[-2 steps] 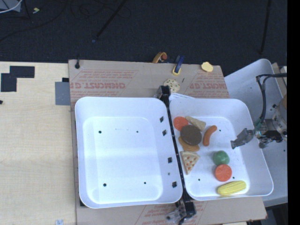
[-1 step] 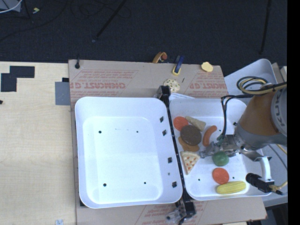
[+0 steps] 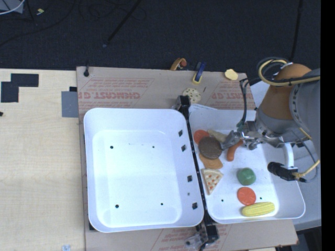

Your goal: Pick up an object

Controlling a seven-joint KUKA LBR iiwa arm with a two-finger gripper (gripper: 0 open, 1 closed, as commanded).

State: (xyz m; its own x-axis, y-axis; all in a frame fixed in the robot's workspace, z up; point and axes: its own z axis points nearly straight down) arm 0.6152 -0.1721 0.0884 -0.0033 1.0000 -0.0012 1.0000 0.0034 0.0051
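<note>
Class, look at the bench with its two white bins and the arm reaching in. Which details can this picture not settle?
- Gripper, camera view: too small and cluttered to tell if open or shut, or holding anything.
- Orange piece: the brown disc covers most of it, so its shape is unclear.
- Arm: cut off at the right.
- Items on the cardboard's far edge: too small to identify.

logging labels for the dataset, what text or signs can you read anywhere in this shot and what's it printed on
Cardboard sheet under the two bins: red print, upside down from this view, too blurred to read for sure.
Cardboard sheet, lower edge near the front: more red print, too blurred to read.
Toy food in the right bin: no readable text.
</note>
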